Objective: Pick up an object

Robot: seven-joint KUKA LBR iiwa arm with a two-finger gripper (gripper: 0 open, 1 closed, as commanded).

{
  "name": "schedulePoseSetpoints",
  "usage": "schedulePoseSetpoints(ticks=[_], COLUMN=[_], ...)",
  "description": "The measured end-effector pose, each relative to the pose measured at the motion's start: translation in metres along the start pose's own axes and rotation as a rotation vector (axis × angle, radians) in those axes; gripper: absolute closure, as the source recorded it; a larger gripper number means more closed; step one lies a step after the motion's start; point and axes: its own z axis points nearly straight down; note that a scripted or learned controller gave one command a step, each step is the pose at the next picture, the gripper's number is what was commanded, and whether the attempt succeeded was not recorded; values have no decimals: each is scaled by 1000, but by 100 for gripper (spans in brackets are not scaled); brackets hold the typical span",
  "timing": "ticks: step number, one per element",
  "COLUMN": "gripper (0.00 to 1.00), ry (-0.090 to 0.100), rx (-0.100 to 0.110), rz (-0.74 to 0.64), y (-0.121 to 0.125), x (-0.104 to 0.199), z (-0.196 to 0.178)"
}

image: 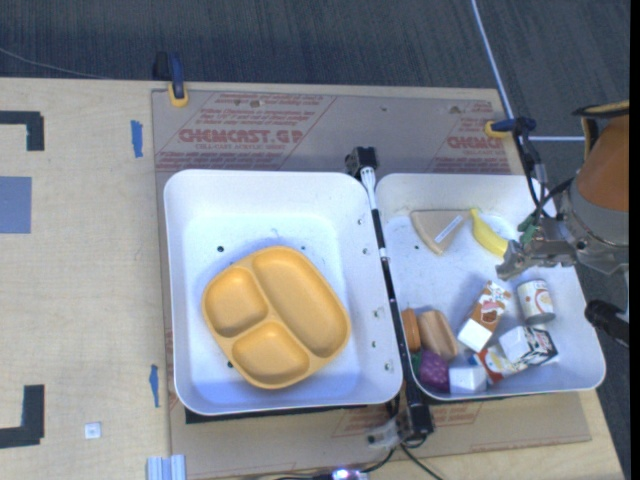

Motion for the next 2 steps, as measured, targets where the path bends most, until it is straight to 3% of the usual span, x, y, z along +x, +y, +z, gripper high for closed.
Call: schedulePoseSetpoints(ticks=[1, 2], gripper=[100, 100], ry=[-2, -1], rx=[-4, -1], rz=[-3, 0], y=[77, -5], x=[-17, 4], z=[-5, 4])
